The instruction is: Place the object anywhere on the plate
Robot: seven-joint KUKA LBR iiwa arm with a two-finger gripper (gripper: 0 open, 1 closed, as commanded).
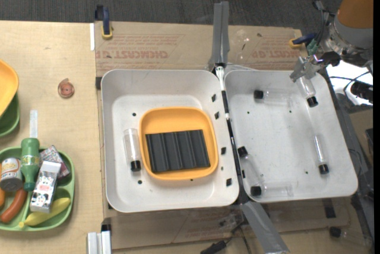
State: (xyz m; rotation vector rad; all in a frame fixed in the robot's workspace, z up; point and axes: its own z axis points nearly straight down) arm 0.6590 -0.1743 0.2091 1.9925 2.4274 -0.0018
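Observation:
An orange plate (176, 118) sits in the middle of the left bin (116, 98). A black ridged rectangular object (178, 150) lies flat on the plate, filling most of its floor. My gripper (307, 67) hangs over the far right corner of the right bin (279, 128), well away from the plate. Just below the gripper lies a clear tube with a black cap (309, 93); whether the gripper touches it is unclear.
A clear tube with a black cap (130, 149) lies beside the plate's left edge. More clear capped tubes (320, 155) lie in the right bin. A green tray of toy food (35, 193) and an orange bowl (6, 89) stand on the table at the left.

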